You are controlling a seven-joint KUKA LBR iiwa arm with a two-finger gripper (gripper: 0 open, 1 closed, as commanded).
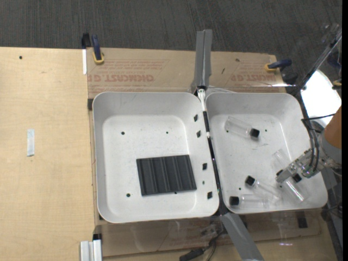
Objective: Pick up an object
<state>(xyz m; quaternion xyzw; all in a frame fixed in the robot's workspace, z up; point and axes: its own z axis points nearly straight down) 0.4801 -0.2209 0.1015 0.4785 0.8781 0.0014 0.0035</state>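
**benchwatcher:** Two white bins are sitting side by side on the surface (49,200) in the camera view. The left bin (109,113) is holding just a dark ribbed rectangular pad (166,174), which is lying flat, a bit toward the near side and slightly rotated. The right bin (293,110) is carrying the small stuff: one clear tube with a black cap (242,128) is lying toward the far side, another clear capped tube (256,186) is lying nearer the front, and a third one (247,200) is resting along the front wall with its black cap pointing toward the divider.

**kuka_fan:** Where's the pincer hanging out?

**benchwatcher:** The pincer (291,174) is reaching in from the right, low over the right bin's near right corner. A short clear cylinder (294,191) is lying right at its tip, angled toward the bin's front corner. It's too small and glassy for me to say whether it's touching the fingers or just lying beside them.

**kuka_fan:** Released or clenched?

**benchwatcher:** Honestly I cannot tell; the tip is all mixed up with cables and glare. Beyond the bins, a sheet of cardboard (141,72) is lying clamped down, with a blue and yellow clamp (95,49) at its left corner and another clamp (277,65) at its right.
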